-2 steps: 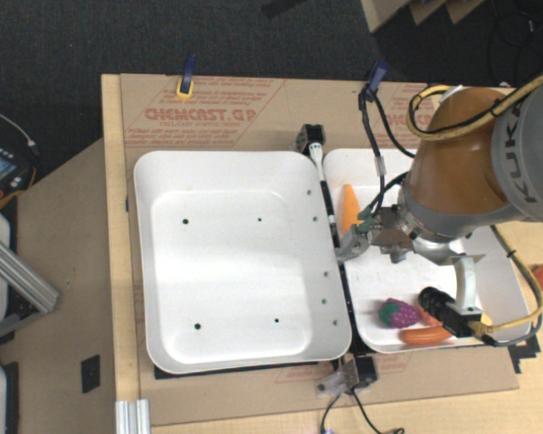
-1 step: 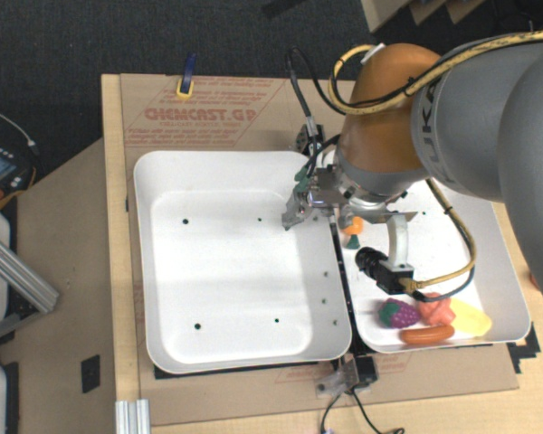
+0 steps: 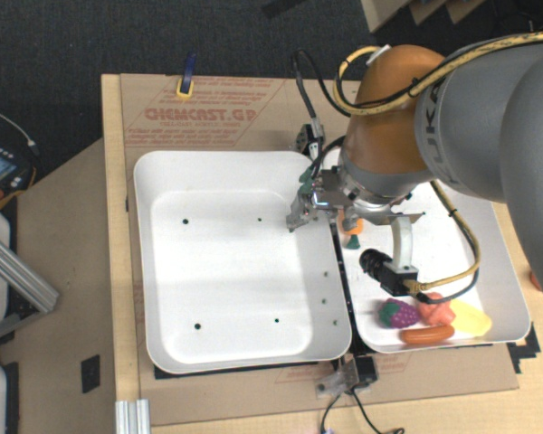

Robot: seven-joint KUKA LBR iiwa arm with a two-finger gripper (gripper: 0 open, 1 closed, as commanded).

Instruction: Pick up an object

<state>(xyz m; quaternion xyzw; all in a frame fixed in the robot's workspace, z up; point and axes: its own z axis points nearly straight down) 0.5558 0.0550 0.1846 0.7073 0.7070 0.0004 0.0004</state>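
Two white bins (image 3: 163, 269): right holds toy food (image 3: 430, 319); claw (image 3: 348, 229) state unclear.

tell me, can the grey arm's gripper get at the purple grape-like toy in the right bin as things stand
Probably yes: the purple grape-like toy lies uncovered near the right white bin's front edge, though a red sausage-shaped toy crowds it.

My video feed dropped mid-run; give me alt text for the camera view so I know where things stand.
The grey arm with its orange band reaches in over the seam between two white bins. The left bin has bare white floor; toy food, including a purple grape bunch and an orange sausage, is clustered at the near end of the right bin.
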